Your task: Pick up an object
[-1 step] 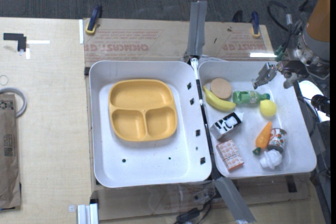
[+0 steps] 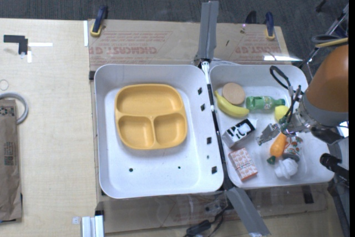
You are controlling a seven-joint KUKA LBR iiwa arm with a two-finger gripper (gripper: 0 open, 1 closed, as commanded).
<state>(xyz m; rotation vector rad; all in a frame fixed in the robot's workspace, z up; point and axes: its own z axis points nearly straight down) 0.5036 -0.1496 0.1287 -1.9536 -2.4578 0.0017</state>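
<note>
The surface bears two white bins. The left bin holds a yellow tray. The arm hangs over the right bin, which holds a banana, bottle, box and carrot. The tool hovers just above the carrot; its grip cannot be told

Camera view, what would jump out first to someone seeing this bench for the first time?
Probably the yellow divided tray, lying alone in the left bin. Next, the clutter in the right bin: a banana, a green bottle, a carrot and a small red-and-white packet. The grey arm with its orange band leans in from the right, its pincer just above the carrot.
</note>
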